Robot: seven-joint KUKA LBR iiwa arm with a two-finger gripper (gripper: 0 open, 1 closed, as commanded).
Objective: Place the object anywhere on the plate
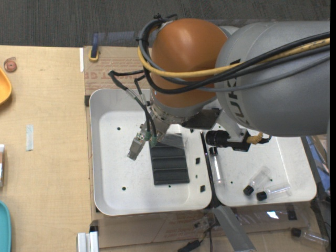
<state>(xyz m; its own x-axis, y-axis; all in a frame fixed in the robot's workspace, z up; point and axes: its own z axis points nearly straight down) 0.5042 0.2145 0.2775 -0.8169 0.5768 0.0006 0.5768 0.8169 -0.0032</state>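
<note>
My arm, with its orange band, reaches in from the right and hangs over the left white bin. A dark ribbed block that looks like the gripper sits low over the right half of that bin's floor. A small grey plug on a cable dangles just to its left. The arm hides whatever lies under the gripper. In the right white bin lie clear tubes with black caps and a long clear tube along the left wall.
Left of the bins runs a tan bench top. An orange dish edge shows at its far left, and a teal edge at the lower left. Cardboard lies behind the left bin.
</note>
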